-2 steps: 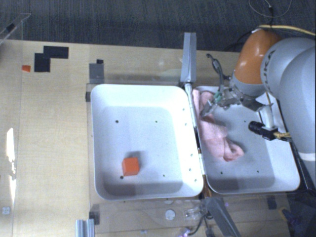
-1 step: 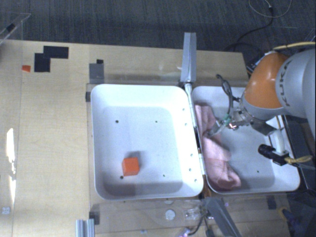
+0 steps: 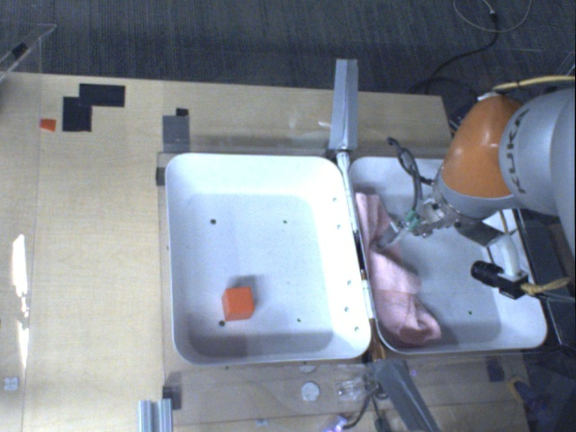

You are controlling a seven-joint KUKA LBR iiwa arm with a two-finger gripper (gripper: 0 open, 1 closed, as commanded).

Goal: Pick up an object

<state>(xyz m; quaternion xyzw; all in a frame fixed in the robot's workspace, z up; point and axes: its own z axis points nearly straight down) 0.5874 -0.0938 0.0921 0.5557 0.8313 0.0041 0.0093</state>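
Pincer [image 3: 402,229] low over pink cloth [image 3: 394,282] in right bin [image 3: 522,331] | grip state: cannot tell (too small) | orange block [image 3: 238,303] untouched in left bin [image 3: 193,241] | nothing visibly lifted yet.

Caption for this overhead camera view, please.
KUKA arm's gripper low over a pink cloth in the right bin; orange block in the left bin.

From here my arm [image 3: 531,151] is cut off by the right edge. Its gripper [image 3: 407,228] is too small and blurred above the pink cloth [image 3: 396,282] to read.
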